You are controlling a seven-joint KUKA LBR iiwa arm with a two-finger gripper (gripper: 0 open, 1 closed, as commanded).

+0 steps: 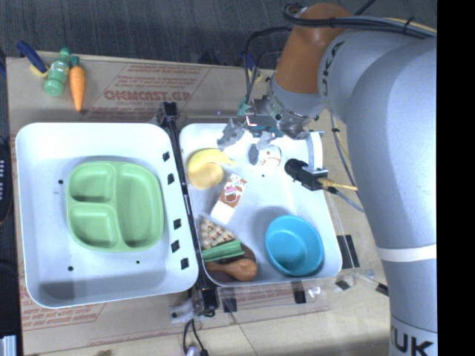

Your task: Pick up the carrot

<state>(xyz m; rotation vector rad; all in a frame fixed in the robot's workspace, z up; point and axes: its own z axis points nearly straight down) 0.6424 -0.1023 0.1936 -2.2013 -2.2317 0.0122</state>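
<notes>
Carrot [77, 86] is sitting way out on the counter [193, 87], past the far edge of the left bin [30, 199], right beside a green bottle [56, 76]. Your tool [252, 143] hovers over the far end of the right bin [326, 228], well apart from it, near a yellow lump [205, 167]. You can see its fingers spread with nothing between them. A green tray [115, 206] lies in the left bin, a blue bowl [294, 245] in the right.

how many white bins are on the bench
2. The left bin holds a green divided plate; the right bin holds a blue bowl and toy food. The carrot lies outside both.
</notes>
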